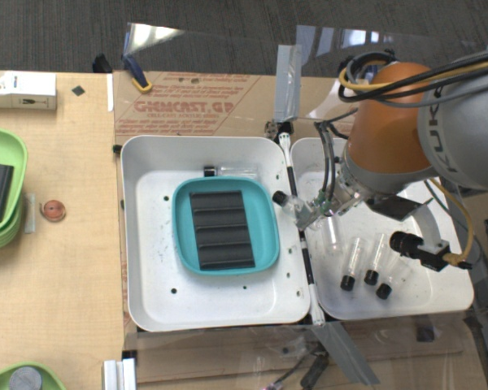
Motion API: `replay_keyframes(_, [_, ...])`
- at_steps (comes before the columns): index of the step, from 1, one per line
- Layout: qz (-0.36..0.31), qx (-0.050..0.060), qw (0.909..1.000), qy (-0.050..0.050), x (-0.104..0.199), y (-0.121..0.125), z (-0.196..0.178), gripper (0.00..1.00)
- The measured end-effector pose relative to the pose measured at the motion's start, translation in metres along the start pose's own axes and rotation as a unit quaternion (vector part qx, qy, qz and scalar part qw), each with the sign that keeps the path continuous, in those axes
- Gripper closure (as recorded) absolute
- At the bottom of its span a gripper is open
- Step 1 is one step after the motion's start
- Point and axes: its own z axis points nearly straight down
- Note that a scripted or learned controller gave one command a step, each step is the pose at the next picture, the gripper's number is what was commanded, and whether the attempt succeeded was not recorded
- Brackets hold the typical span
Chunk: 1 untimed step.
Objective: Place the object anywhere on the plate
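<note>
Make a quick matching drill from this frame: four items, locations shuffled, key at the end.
Items:
1. teal plate
2. clear tubes with black caps
3. orange band on the arm
4. green tray

Places:
A. lying in the right bin
B. at the view's left edge, on the wooden bench
C. in the left bin, holding a black ribbed insert
D. above the right bin, near the top right of the view

Pairs: 1-C, 2-A, 3-D, 4-B
</note>
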Motion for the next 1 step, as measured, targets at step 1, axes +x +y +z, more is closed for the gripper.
replay_keyframes(1, [0.0,0.0,1.0,0.0,-0.0002,0.0,-0.0001,0.0])
